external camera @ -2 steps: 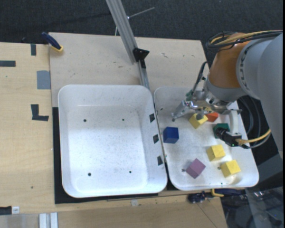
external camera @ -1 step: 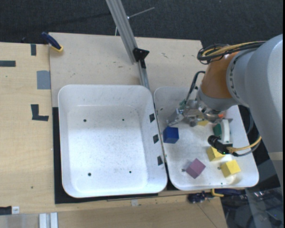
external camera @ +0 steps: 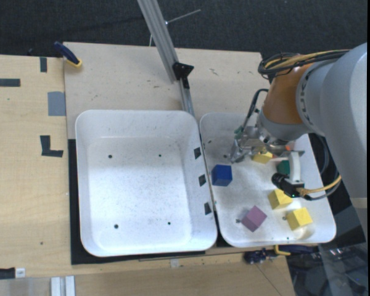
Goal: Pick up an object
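The right bin (external camera: 231,128) holds several small blocks. A blue cube (external camera: 221,175) lies near its left wall. A purple cube (external camera: 254,217) sits toward the front. Two yellow blocks (external camera: 280,198) (external camera: 299,217) lie at the front right. My gripper (external camera: 243,148) hangs low over the middle of the bin, just up and right of the blue cube. A small yellow piece (external camera: 263,158) and a green object (external camera: 284,165) lie right beside the gripper on its right, partly hidden by the wrist.
The left bin (external camera: 139,184) stands beside the right one, with a shared raised wall between them. A slanted metal pole (external camera: 159,29) reaches down to the bins' back edge. Cables (external camera: 308,190) loop from the arm over the right bin's right side.
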`<state>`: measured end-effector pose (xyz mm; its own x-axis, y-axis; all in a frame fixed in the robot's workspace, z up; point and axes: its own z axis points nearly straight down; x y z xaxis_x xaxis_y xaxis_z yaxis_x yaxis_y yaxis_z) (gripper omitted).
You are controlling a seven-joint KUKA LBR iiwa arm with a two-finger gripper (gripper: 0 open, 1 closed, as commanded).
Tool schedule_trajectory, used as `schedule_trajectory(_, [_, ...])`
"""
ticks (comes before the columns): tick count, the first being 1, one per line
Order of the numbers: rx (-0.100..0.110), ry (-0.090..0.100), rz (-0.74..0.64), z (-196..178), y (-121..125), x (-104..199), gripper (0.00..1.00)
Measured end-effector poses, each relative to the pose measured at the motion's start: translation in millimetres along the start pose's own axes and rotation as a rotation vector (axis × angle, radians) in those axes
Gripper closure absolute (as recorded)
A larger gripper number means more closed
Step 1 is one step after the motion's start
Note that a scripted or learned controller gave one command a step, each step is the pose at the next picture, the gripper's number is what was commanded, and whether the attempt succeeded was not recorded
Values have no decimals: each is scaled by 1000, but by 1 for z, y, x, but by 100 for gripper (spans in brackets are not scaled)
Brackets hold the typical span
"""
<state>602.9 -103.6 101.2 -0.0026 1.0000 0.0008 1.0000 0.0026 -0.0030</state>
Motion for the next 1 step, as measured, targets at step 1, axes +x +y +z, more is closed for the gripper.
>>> schedule_trajectory(1, [-6, -1, 2, -45, 5, -4, 100])
